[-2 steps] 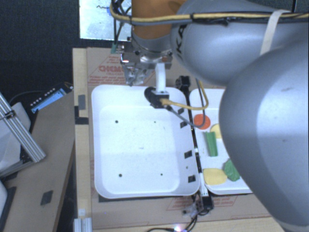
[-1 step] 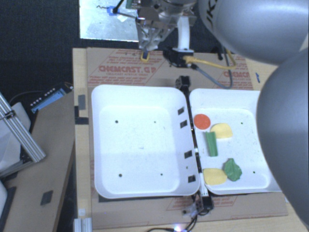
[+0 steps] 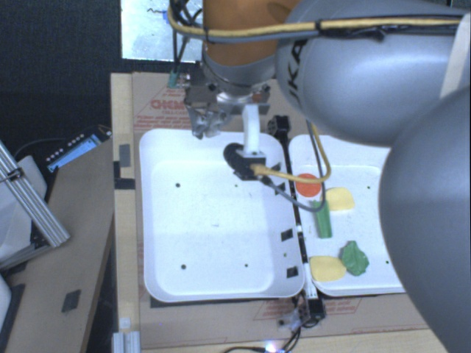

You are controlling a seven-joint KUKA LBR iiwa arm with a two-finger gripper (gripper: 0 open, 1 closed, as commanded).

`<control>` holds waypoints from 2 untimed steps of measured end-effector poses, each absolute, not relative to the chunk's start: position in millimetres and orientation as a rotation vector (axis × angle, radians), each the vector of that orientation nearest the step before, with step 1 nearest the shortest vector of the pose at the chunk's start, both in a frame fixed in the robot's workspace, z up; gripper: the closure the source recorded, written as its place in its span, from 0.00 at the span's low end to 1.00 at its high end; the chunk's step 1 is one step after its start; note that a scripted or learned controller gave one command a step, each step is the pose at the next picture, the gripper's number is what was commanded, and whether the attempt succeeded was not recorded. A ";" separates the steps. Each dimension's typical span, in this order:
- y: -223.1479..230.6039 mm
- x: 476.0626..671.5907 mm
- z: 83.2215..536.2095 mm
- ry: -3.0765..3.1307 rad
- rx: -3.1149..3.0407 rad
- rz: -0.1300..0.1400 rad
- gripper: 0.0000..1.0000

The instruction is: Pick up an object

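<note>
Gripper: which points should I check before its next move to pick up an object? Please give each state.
1. Objects present: ok. The right bin holds a red piece, a far yellow piece, a near yellow piece, a green stick and a green lump.
2. Aim: not ok. The gripper is at the left bin's far rim, not above an object.
3. Objects well apart: not ok. The red piece, far yellow piece and green stick crowd together.
4. Whole right bin in view: not ok. The arm covers its right part.
</note>
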State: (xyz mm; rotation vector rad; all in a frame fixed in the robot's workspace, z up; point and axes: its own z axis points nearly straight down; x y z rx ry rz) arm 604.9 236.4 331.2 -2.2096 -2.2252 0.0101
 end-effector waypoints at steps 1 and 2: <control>228.9 610.4 458.6 -2.232 -2.221 -0.023 1.00; 221.6 604.1 541.4 -2.231 -2.218 -0.017 1.00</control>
